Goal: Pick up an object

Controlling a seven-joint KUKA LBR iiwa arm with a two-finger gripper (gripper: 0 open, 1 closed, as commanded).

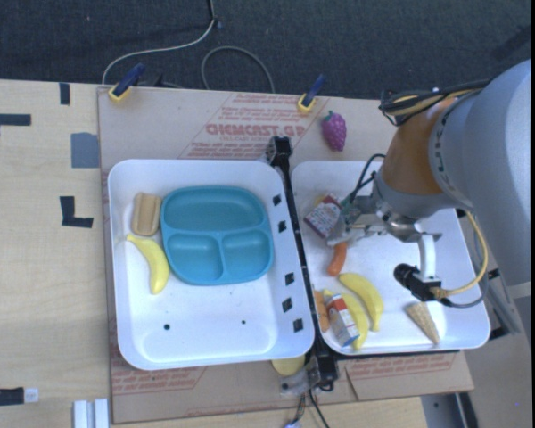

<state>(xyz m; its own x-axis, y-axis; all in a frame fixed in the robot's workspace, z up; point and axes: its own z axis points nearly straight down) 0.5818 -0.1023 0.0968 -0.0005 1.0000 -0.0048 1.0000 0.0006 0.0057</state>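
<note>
The claw point(346, 230) of the grey arm with the orange band point(413, 154) is seen low over the right shallow white bin point(455, 333), near that bin's far left part; whether its fingers are apart or together cannot be told, as they are dark and small against the wrist. Just beside the claw's tip, a small boxy packet in red, white and grey point(323, 218) is seen, and whether it is touched cannot be told. Directly below the claw, a small orange carrot-like piece point(338, 258) lies on the bin floor. Nearer the front edge of the counter, a yellow plastic banana point(364, 298) lies in the same bin, with a red-and-white carton point(340, 319) beside it at the left wall. A tan cone point(423, 319) rests towards that bin's front right corner. In the left white bin point(205, 341), a blue divided plastic tray point(218, 234) is placed in the far half, with a tan bread-like slice point(144, 213) and a second yellow banana point(153, 262) along the left wall. A purple bunch of toy grapes point(334, 130) lies on the brown board point(232, 127) beyond the bins, near two yellow-and-blue clamps point(125, 85).
</note>
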